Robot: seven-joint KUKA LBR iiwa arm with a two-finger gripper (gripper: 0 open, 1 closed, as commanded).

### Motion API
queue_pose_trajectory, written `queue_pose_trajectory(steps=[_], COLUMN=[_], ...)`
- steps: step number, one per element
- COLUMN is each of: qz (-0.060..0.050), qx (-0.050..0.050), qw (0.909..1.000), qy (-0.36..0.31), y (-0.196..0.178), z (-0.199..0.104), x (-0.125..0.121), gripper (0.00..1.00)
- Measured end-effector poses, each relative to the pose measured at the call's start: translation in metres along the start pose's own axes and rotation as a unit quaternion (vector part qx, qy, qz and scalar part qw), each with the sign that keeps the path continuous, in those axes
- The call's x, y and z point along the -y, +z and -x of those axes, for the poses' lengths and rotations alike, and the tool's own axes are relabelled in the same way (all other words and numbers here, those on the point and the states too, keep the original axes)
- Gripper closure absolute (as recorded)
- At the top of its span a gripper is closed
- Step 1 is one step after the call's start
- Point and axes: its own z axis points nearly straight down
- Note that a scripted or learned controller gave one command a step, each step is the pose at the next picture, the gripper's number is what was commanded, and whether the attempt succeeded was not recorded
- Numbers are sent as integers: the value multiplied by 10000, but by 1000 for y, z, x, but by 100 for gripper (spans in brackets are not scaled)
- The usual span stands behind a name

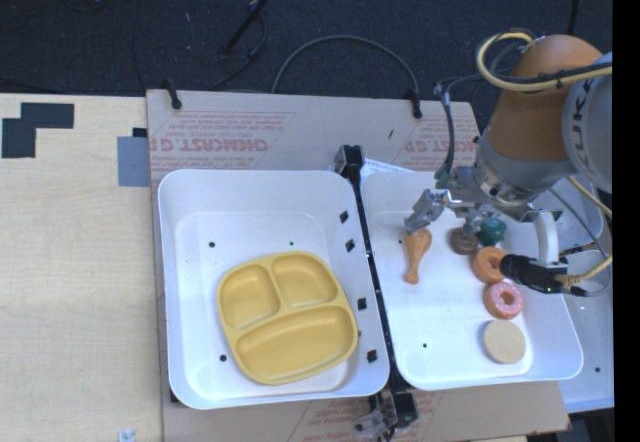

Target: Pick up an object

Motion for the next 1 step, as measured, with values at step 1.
queue_pose_trajectory(steps=[1], qz=[5], qx=[-1], qw=[10000], qy=[1], y=[46], z=[-5], x=[6], gripper=[0])
